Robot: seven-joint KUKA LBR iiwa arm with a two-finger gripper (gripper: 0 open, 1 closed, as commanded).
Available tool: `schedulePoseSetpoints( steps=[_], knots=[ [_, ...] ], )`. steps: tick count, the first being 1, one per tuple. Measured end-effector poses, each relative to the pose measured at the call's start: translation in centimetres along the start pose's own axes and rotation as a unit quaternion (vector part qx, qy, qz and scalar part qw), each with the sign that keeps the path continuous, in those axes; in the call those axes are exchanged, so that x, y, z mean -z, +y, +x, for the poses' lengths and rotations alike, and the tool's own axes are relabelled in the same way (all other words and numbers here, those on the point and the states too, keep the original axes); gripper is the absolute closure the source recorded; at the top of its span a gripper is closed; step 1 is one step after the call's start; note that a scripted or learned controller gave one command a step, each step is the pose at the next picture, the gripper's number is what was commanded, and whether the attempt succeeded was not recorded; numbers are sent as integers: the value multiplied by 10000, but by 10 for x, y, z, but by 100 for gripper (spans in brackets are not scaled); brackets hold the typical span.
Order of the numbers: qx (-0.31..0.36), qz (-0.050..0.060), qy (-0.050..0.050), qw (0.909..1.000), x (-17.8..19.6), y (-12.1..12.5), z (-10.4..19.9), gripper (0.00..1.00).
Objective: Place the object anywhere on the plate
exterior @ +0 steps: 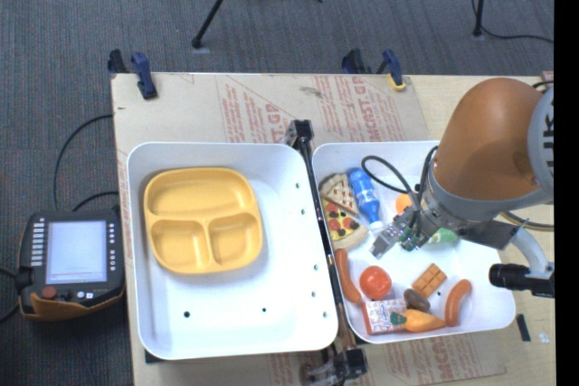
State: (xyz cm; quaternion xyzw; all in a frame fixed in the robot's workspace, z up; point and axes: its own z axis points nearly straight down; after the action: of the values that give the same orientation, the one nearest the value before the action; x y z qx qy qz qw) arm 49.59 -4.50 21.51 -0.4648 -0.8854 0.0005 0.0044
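Arm: the grey KUKA arm with its orange band [493, 140] reaches in from the right and hangs over the right-hand shallow white bin [493, 316].
Gripper: the two-finger gripper [391, 240] sits low over the middle of that bin, pointing left – whether its fingers are parted or closed, I cannot tell.
Nearest things: a blue plastic bottle with a white cap [365, 194] lies just up and left of the gripper; a toy pizza slice with red toppings [343, 223] lies to its left, with a tan waffle-patterned piece [337, 191] touching that slice's upper edge.
Below the gripper: a red toy tomato [375, 282], a long orange-red sausage [347, 276] to the tomato's left, a small printed carton [384, 315], a toy carrot [418, 320], a dark brown lump [416, 300], an orange block of chocolate-like squares [430, 277], and a second red sausage [457, 301] further right.
Beside the gripper: a small green piece [443, 237] shows just to its right, partly hidden by the wrist.
Plate: the yellow three-compartment plastic plate [204, 219] lies well to the gripper's left in the left-hand white bin [226, 321] – nothing rests in its compartments.
Off the bench: a black handheld control pendant with a pale screen [74, 262] lies on the carpet, far left of the gripper.
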Motion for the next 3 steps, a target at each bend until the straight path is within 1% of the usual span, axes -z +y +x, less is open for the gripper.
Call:
schedulePoseSetpoints(
  steps=[1, 2, 3],
  knots=[
    [525, 23, 10, 9986, -33, 41, 30, 100],
    [432, 7, -7, 9991, -32, 92, 72, 100],
    [415, 12, -13, 9991, -32, 91, 71, 0]
  ],
)
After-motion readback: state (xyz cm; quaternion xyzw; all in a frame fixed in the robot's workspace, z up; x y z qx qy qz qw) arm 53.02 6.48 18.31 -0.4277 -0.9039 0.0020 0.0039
